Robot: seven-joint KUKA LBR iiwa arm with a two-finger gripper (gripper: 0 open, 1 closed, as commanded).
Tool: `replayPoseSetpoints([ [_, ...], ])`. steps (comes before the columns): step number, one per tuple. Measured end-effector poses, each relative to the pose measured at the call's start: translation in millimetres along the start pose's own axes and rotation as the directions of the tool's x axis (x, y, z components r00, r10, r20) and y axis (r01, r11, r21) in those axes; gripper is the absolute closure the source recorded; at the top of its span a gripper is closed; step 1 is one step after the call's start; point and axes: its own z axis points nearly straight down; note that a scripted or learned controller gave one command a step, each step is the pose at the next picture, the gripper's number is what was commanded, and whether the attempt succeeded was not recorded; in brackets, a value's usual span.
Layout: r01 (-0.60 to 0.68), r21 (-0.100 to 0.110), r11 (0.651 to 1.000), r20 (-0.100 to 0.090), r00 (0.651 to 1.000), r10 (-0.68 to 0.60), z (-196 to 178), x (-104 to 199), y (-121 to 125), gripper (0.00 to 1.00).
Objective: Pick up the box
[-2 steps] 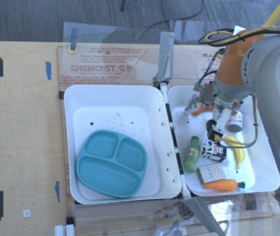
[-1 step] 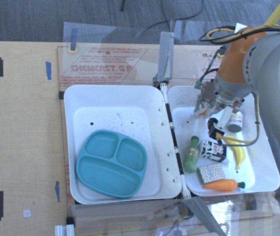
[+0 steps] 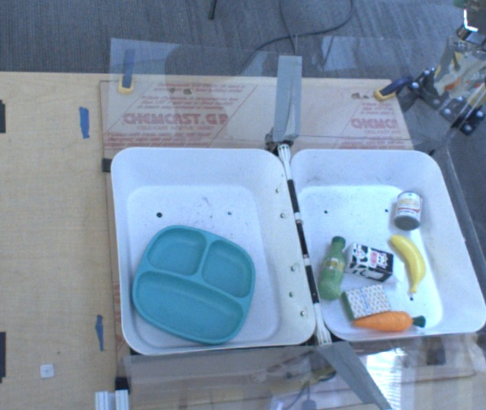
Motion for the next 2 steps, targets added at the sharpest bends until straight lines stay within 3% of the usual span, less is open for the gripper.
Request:
replayPoseSetpoints([
  [1, -0.017, 0.004, 1.0, 0.0, 1.0, 0.017, 24, -1, 7, 1.0],
  [2, -0.148, 0.002, 0.989, 0.0, 0.989, 0.148, 127, -86, -19, 1.0],
])
